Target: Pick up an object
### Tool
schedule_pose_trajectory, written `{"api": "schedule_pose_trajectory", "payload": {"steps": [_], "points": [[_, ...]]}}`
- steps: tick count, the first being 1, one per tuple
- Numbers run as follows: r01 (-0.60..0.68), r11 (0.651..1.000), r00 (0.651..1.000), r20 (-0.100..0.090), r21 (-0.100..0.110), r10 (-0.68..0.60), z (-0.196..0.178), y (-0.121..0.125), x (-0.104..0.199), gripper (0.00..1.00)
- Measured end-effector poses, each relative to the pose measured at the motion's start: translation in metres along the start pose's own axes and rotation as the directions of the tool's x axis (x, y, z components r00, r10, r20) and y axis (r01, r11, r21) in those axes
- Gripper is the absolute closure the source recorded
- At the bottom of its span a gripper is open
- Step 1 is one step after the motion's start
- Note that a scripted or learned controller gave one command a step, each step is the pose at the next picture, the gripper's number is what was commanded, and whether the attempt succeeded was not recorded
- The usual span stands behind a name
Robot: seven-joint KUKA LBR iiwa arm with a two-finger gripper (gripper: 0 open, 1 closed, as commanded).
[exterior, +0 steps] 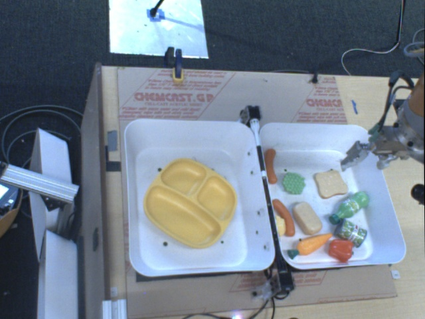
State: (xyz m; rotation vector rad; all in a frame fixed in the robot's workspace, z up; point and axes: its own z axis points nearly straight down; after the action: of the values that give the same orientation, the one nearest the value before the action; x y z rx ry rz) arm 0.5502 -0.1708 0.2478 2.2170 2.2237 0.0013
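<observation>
1. The gripper (364,153) hangs over the right bin's (392,238) far right corner; its fingers look apart, with nothing between them.
2. The arm (408,128) enters from the right edge, cables trailing above it.
3. Nearest the gripper lies a bread slice (330,183), just apart from it.
4. Beside the slice sits a green ball (293,182); a sausage (271,165) lies along the bin's left wall.
5. Lower down rest a second sausage (283,214), a bun (307,217), a green bottle (349,207), a can (350,231), a carrot (312,244) and a red pepper (340,249), close together.
6. The left bin (153,258) holds a yellow tray (190,202) with compartments.
7. Both bins sit side by side on a cardboard sheet (199,92) printed in red, over a pale bench (412,198).
8. A clamp (175,62) grips the sheet's far edge.
9. Dark carpet (53,32) surrounds the bench; a shiny square plate (157,17) lies on it beyond the clamp.
10. At left stand white boxes (53,171), a metal bar (40,181) and black cables (20,125).
</observation>
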Motion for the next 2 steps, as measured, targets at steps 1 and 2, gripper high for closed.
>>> {"api": "schedule_pose_trajectory", "payload": {"steps": [1, 2], "points": [[0.0, 1.0, 1.0, -0.002, 0.005, 0.0, 0.137, -0.016, 0.06, 0.0], [0.0, 1.0, 1.0, -0.001, 0.001, 0.0, 0.164, 0.03, 0.084, 0.0]]}}
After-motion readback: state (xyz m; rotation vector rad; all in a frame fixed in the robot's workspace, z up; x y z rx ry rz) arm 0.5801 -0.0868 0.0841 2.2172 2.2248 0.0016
